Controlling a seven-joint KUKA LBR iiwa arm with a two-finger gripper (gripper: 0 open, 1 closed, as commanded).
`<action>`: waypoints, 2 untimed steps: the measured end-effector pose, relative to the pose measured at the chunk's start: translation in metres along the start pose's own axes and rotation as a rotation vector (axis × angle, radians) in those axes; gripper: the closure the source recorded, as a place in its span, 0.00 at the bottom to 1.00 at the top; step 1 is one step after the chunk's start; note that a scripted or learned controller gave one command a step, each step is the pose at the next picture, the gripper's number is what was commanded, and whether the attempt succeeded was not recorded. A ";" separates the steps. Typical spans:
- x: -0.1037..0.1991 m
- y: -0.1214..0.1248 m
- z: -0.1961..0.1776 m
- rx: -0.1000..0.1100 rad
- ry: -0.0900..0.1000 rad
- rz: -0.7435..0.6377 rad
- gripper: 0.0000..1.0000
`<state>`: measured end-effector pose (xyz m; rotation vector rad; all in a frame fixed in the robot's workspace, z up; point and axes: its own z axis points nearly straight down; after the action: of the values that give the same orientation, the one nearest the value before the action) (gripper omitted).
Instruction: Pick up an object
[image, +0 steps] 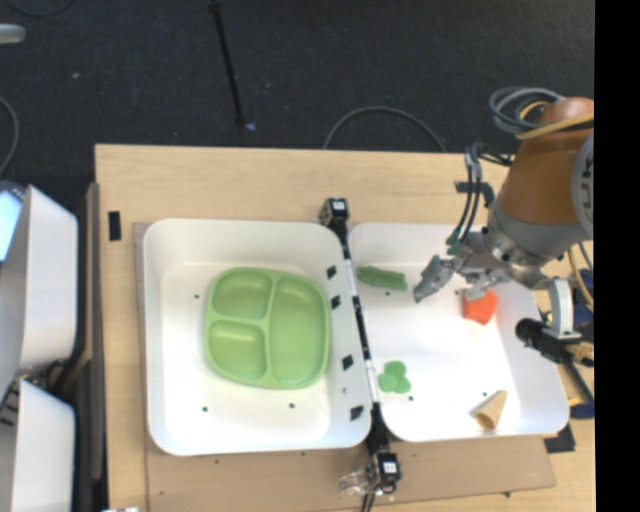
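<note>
My gripper (455, 284) hangs over the back of the right bin (440, 400), open, with nothing seen between its fingers. One grey finger (431, 279) points down-left toward a flat dark green piece (381, 277) near the divider. An orange block (480, 307) lies just below and right of the other finger, close to it; I cannot tell whether they touch. A small green clover-shaped piece (394, 377) sits near the divider toward the front. A tan cone (491, 408) lies at the front right corner.
The left bin (170, 400) holds a light green divided plate (268, 327). A divider rail with black clips (352, 320) runs between the bins. The grey arm with its orange band (548, 190) reaches in over the right bin's back right.
</note>
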<state>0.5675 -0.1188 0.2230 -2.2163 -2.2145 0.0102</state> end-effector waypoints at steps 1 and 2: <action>0.000 0.002 -0.006 -0.012 -0.002 -0.003 0.00; -0.005 0.003 0.057 -0.006 -0.003 0.000 0.00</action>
<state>0.5696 -0.1238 0.1661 -2.2210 -2.2182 0.0066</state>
